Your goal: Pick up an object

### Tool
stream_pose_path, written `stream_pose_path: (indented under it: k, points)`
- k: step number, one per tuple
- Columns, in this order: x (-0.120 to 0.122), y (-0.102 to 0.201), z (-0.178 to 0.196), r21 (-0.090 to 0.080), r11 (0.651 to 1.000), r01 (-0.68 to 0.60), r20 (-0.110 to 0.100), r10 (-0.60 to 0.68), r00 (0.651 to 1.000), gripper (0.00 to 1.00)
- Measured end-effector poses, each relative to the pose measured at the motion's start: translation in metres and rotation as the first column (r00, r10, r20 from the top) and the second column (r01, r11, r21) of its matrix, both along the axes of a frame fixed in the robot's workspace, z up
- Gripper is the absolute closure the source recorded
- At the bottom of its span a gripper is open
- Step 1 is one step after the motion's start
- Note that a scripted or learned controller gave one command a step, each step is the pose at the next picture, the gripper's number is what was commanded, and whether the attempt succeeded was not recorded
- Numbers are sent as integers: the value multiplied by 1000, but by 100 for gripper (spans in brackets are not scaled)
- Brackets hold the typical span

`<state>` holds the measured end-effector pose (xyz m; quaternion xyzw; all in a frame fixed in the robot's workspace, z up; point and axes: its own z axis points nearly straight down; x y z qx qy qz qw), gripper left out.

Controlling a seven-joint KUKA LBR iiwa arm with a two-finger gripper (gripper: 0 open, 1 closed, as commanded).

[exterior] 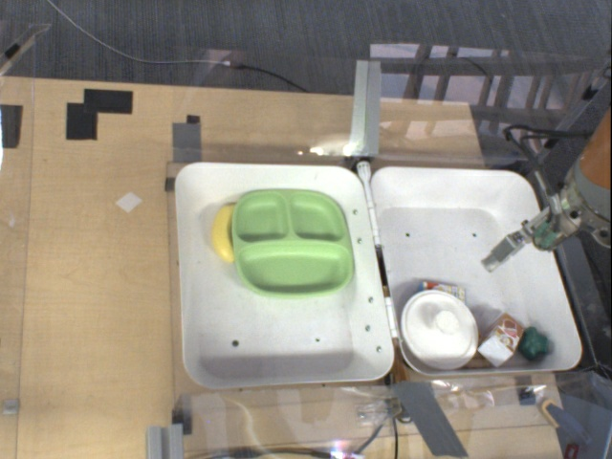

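A white bowl (439, 328) sits at the right bin's (459, 204) six o'clock, likely light, rigid, slippery; grip its rim. The gripper (507, 250) hovers at three o'clock, its opening unclear, holding nothing visible.

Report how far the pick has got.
Done: nothing looks picked yet. The green tray lies in the left bin, with a yellow object tucked by its edge. The white bowl, small carton and dark green object lie in the right bin. In hand: the gripper hovers over the right bin's right side. Left: descend, grasp, lift.
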<state>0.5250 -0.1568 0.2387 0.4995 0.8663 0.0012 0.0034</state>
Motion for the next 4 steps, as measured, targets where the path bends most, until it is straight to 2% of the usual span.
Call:
stream_pose_path:
  k: [1,2,3,4]
  points:
    - [33,7,-12,1,993,121,-1,-121,993,0]
    - [56,-13,73,0,984,178,0,-178,984,0]
    - [43,-38,-23,1,911,412,-4,-412,911,0]
    - [31,50,-151,5,944,329,2,-329,944,0]
